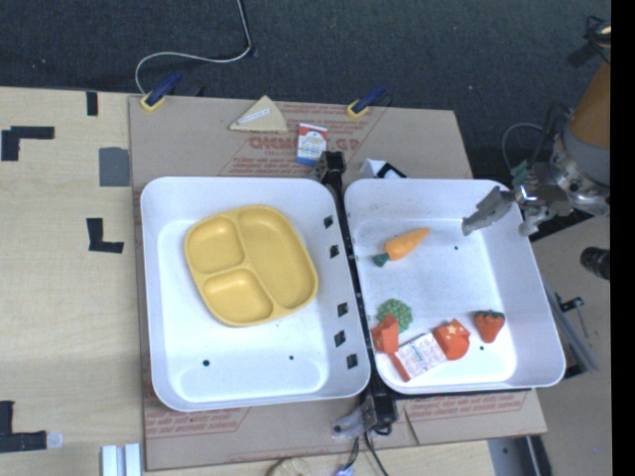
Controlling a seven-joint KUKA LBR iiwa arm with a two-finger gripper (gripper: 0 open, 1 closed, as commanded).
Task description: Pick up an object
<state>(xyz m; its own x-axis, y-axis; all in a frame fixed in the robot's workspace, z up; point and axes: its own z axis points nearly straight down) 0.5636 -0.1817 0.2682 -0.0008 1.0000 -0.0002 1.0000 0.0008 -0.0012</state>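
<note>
We are seeing the left bin carrying a yellow divided plate; the right bin is holding a toy carrot, broccoli, carton and strawberry. Our gripper is hovering over the right bin's upper right corner, well apart from the carrot; its fingers are spreading open, gripping nothing.

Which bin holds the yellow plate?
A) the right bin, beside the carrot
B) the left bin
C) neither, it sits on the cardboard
B: the yellow plate lies in the left bin; the carrot lies in the right bin.
</note>
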